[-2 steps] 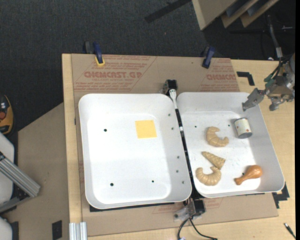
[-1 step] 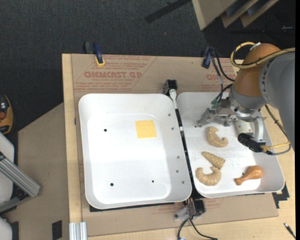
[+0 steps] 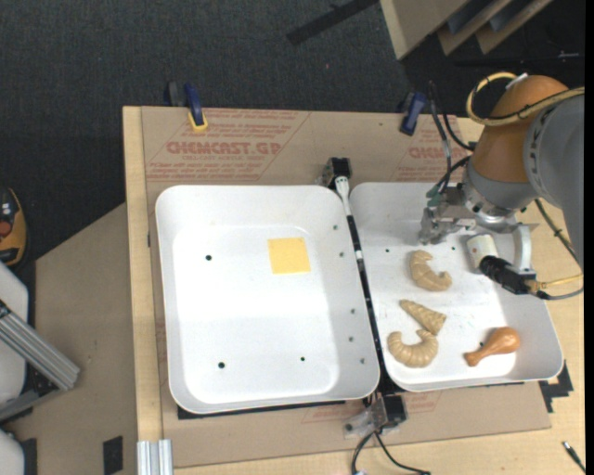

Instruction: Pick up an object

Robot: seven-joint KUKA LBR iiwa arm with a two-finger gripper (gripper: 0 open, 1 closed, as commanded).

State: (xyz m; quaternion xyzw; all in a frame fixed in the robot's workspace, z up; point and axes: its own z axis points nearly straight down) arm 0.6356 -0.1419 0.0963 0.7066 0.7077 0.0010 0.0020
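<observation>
Below me lies dark grey carpet [image 3: 83,65] around a brown board [image 3: 278,139] printed with red lettering, held by blue clamps [image 3: 193,104]. An aluminium rail [image 3: 37,357] crosses the lower left, and light wooden furniture [image 3: 445,23] stands top right.
</observation>
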